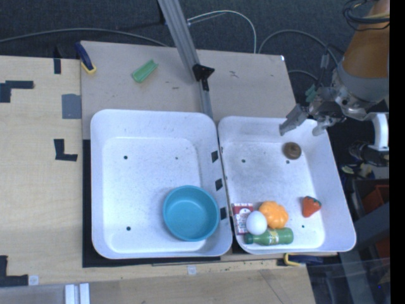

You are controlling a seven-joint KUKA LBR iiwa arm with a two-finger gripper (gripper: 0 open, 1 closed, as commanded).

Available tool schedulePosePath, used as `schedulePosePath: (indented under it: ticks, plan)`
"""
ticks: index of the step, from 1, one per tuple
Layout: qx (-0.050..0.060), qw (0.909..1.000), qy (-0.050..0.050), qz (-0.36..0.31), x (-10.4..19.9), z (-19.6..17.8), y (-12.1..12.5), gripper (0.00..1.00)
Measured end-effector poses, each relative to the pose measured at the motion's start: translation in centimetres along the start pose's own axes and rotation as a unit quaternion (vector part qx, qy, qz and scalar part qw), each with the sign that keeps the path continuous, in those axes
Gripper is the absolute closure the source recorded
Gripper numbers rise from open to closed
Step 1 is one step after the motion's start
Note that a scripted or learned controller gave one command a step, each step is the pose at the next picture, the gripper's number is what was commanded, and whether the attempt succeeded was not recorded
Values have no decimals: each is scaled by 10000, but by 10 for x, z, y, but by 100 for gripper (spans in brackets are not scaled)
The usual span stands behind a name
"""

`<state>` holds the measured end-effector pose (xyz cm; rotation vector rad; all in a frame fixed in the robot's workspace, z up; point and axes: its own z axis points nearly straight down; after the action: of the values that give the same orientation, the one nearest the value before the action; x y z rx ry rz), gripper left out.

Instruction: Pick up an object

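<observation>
My gripper [305, 124] hangs over the far right corner of the right bin [335, 182], open, with nothing between its fingers. A small brown round object [292, 149] lies in the bin just below and left of it. Near the bin's front sit a red strawberry-like piece [310, 206], an orange fruit [274, 213], a white ball [256, 223], a green bottle [273, 237] lying flat, and a small red-and-white box [242, 213]. A blue bowl [190, 213] stands in the front right of the left bin [126, 138].
A slanted metal pole [182, 33] rises from the bench behind the seam between the bins. A green block [144, 71] and a blue-and-yellow clamp [85, 58] lie on the board behind the left bin. Cables run behind the right bin.
</observation>
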<state>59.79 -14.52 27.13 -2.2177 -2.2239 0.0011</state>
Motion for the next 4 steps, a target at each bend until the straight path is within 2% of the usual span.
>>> schedulePosePath:
  ticks: [1,4]
  plan:
    - [-1,10000,0,0,0,0,0,0]
    - [23,10000,-1,6,8,139,-2,0]
